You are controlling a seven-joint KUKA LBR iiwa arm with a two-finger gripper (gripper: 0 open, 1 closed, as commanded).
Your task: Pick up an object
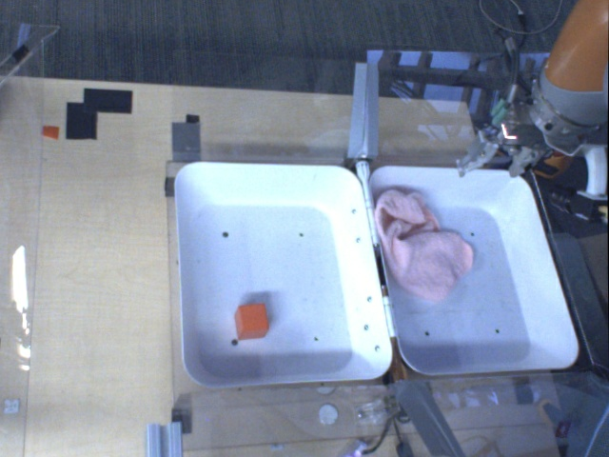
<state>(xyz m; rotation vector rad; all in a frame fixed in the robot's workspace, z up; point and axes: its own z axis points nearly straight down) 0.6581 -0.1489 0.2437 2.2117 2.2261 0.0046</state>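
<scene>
A: Scanning L to R. Desk [95, 255] first: two black blocks [95, 110] and one small orange tag [50, 132] at the far-left corner, well apart from the bins. Prob markers, not pick targets.

B: And the bins?

A: Two white bins, touching along the middle. Left bin [276, 188] has one orange cube [252, 321], sitting flat near its front-left corner, clear of the walls, so approach from above looks easy. Right bin [514, 350] has one pink cloth [422, 247], crumpled, lying against the wall nearest the divider [362, 122]. Soft heap, so a pinch on a fold could slip, imo.

B: Which is the task obj?

A: Either one; task just says an object. Count: 1 cube, 1 cloth.

B: End effector?

A: End effector [500, 150] hangs over the right bin's back edge, apart from the cloth. Nothing visible in its grip. Too small and cluttered w/ cables to judge the opening; can't tell.
</scene>
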